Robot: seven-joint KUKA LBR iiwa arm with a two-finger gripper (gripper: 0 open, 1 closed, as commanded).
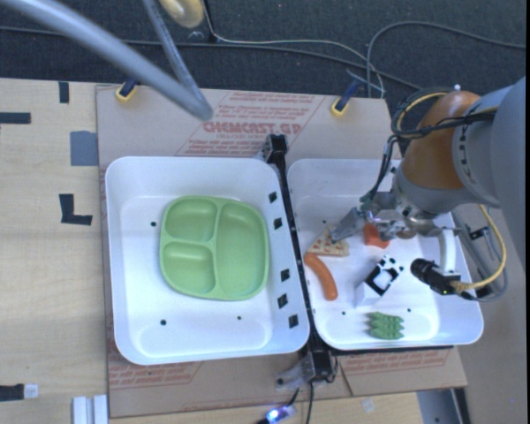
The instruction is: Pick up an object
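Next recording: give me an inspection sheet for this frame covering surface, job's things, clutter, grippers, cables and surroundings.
Surface: two white bins, left bin and right bin, on a cardboard sheet.
Job's things: right bin holds an orange sausage, cracker, black-and-white block, green piece.
Clutter: green divided plate in the left bin.
Grippers: gripper low over the right bin by the cracker; jaws unclear.
Cables: black cables behind the bins.
Surroundings: wooden bench with dark tape marks.
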